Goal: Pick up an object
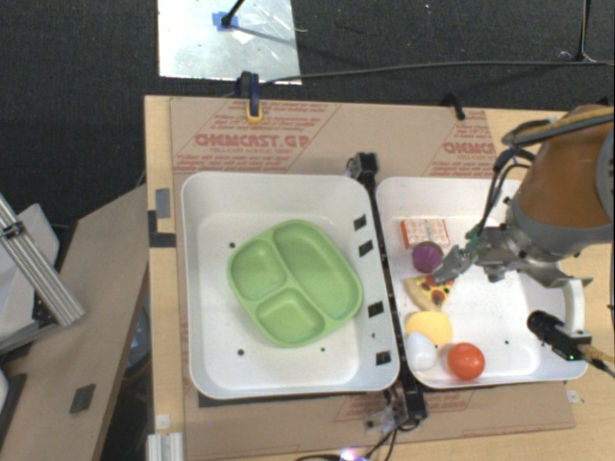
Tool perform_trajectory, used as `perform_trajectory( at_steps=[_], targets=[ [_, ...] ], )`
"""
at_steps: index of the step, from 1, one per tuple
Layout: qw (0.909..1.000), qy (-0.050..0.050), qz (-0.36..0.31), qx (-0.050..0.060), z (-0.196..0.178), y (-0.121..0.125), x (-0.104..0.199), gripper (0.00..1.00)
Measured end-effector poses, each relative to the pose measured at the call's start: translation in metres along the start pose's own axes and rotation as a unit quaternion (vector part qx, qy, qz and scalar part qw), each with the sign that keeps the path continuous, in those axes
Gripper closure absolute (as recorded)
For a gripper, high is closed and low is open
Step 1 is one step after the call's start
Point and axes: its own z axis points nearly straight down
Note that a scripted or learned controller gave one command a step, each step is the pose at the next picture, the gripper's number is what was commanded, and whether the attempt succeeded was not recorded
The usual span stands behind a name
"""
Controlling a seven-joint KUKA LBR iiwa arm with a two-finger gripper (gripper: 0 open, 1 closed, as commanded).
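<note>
Partly blurred, the end effector (pixel 450 267) overlaps the pizza slice (pixel 427 294) beside the purple ball (pixel 427 255); its grip state is unclear.

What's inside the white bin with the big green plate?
The left bin holds just the green divided plate, lying flat with nothing in its three sections. Whatever might sit under the plate is covered, so that can't be seen. The toy foods are in the right bin.

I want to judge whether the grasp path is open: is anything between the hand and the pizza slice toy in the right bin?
Nothing visible stands between them. The hand is right at the pizza slice, with the purple ball just beside it on the upper left and the yellow ball below the slice.
</note>
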Motion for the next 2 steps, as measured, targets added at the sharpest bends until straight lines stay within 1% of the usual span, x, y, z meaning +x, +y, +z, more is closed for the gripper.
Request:
perform_trajectory(
  at_steps=[1, 2],
  targets=[
    [1.0, -0.001, -0.001, -0.006, -0.006, 0.003, 0.0, 0.0],
    [1.0, 0.0, -0.001, -0.004, 0.039, 0.005, 0.008, 0.0]
  ],
)
